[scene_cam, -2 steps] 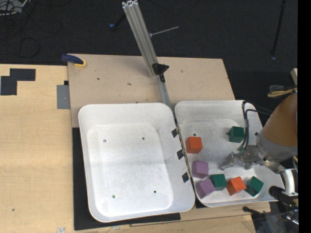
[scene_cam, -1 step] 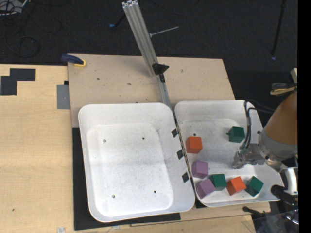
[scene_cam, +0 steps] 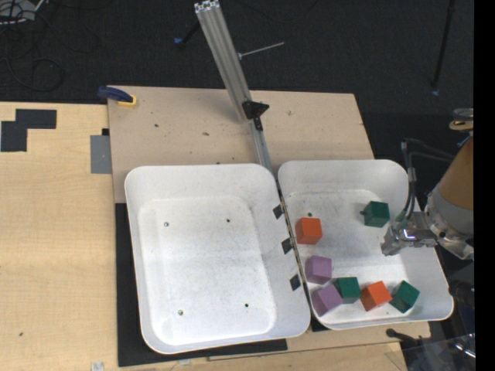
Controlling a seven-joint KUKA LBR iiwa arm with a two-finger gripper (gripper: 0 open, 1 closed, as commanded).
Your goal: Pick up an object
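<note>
Pincer [scene_cam: 392, 243] poised low over the right bin [scene_cam: 340, 178], with nothing seen in its grip.

How far it is open cannot be told. The blocks lie loose for picking: a green cube [scene_cam: 377, 213] just beside it, an orange cube [scene_cam: 308, 229] near the divider, others along the front wall. The left bin [scene_cam: 155, 184] adjoins on a pale wooden tabletop [scene_cam: 46, 230]; the room behind is dark.

Two bins sit side by side on the worktop [scene_cam: 193, 126]. The right bin [scene_cam: 340, 172] holds seven blocks: one [scene_cam: 377, 213] at two o'clock, one [scene_cam: 308, 229] at nine, and five [scene_cam: 349, 287] clustered from seven to five. The claw [scene_cam: 392, 243] hangs at three o'clock.
</note>
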